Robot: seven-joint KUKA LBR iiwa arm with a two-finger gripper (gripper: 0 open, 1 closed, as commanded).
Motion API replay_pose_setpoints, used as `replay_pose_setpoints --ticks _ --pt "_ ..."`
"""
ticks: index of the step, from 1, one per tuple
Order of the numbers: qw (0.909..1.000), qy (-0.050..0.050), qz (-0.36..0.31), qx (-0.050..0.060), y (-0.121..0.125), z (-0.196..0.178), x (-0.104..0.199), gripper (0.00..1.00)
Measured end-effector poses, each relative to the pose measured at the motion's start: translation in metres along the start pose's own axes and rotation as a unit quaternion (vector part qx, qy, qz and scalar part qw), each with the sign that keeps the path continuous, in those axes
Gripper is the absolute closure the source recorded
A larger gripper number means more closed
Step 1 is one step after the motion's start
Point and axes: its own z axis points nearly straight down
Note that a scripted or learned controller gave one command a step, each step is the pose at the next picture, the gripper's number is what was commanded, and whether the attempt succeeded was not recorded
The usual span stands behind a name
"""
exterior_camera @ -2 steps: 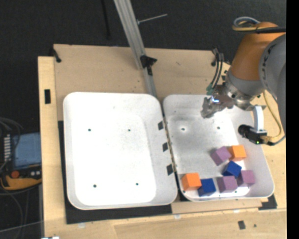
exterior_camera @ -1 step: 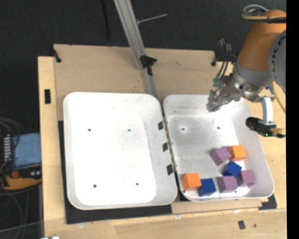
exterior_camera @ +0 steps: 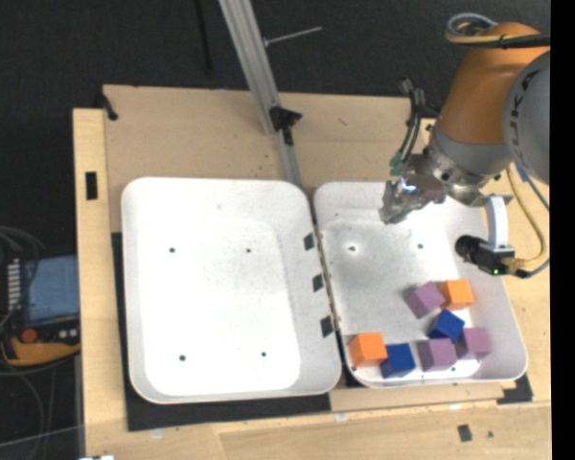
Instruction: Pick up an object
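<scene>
My gripper point(exterior_camera: 400, 202) hangs over the back part of the right bin point(exterior_camera: 364, 257), well above and behind the blocks, with nothing seen between its fingers. The blocks lie in the bin's front right area. An orange block point(exterior_camera: 368, 347) and a blue block point(exterior_camera: 399, 359) sit at the front edge. A purple block point(exterior_camera: 425, 298), a second orange block point(exterior_camera: 458, 292), another blue block point(exterior_camera: 448, 325) and two more purple blocks point(exterior_camera: 438, 353) point(exterior_camera: 476, 340) cluster to their right.
The left bin point(exterior_camera: 220, 286) lies beside the right one. A metal pole point(exterior_camera: 254, 56) slants up from the bench behind the bins. A black cable fitting point(exterior_camera: 479, 252) hangs by the arm over the right bin's right side.
</scene>
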Motion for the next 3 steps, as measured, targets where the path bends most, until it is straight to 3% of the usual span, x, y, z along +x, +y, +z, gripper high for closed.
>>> replay_pose_setpoints --ticks 3 --pt "1.0 0.0 -0.001 0.001 -0.075 -0.014 0.132 1.0"
